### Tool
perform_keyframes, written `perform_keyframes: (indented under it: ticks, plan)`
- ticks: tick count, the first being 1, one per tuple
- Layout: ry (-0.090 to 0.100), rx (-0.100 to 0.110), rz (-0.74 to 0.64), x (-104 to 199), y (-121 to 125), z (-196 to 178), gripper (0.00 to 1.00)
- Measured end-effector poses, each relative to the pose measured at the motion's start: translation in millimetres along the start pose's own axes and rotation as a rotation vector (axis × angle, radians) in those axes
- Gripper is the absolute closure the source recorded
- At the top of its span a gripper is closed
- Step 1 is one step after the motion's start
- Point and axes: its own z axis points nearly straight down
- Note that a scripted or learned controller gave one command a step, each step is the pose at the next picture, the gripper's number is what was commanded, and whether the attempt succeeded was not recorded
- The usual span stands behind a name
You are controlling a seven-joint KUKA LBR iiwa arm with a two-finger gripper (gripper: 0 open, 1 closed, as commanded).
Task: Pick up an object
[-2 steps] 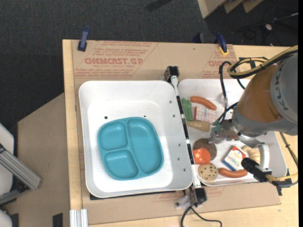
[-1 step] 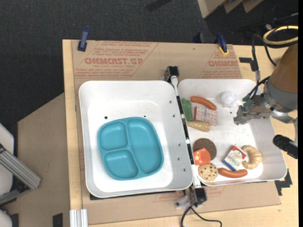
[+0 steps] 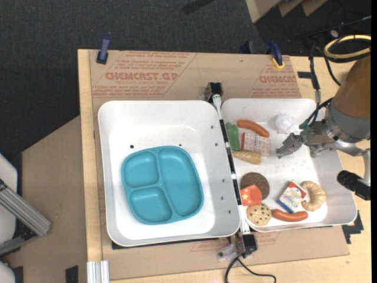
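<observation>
My gripper (image 3: pixel 287 146) hangs over the middle of the right bin (image 3: pixel 334 212), just right of a red-and-white packet (image 3: pixel 256 141) and below a white ball (image 3: pixel 284 122). I see nothing held in it. Toy foods lie around it. An orange hot dog (image 3: pixel 253 127), a green piece (image 3: pixel 234 137) and a tan cone (image 3: pixel 247 156) sit to its left. In front of it are a brown cookie (image 3: pixel 254 183), a red piece (image 3: pixel 250 195), a round cracker (image 3: pixel 258 214), a sausage (image 3: pixel 288 216), a small carton (image 3: pixel 291 198) and a pastry (image 3: pixel 313 194).
The left bin (image 3: pixel 118 117) holds a teal divided plate (image 3: pixel 162 183). The arm's grey wrist and orange band (image 3: pixel 353 99) reach in over the right bin's right edge. Blue clamps (image 3: pixel 104 48) (image 3: pixel 275 55) grip the bench's far edge.
</observation>
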Motion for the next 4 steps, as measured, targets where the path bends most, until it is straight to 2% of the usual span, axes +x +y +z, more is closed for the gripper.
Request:
perform_keyframes:
  ticks: [1, 2, 3, 4]
  plan:
    - [0.003, -0.003, -0.004, 40.0, 48.4, 98.5, 0.0]
    - [0.0, -0.004, -0.002, 39.2, 84.8, 96.3, 0.0]
    - [0.0, 0.014, -0.001, 47.8, 129.5, 99.6, 0.0]
    - [0.0, 0.006, 0.0, 52.3, 128.0, 96.9, 0.0]
